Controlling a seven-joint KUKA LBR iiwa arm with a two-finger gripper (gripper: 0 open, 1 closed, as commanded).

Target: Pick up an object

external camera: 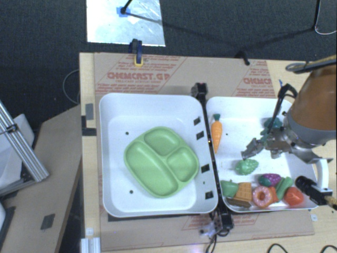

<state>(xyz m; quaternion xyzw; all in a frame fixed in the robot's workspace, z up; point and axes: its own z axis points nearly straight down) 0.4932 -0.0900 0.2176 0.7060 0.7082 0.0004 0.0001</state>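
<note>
The hand hung low in the right white plastic bin, just above the knobbly green toy vegetable; whether its grip was open I cannot tell, and nothing showed held; this looked like the approach, the next move a short drop onto that vegetable; an orange toy carrot lay nearby; the left bin held a green sectioned plate.

The bench, topped with printed brown board, carries two white bins: the right bin sits under the claw, the left bin lies well off to the claw's left.
</note>
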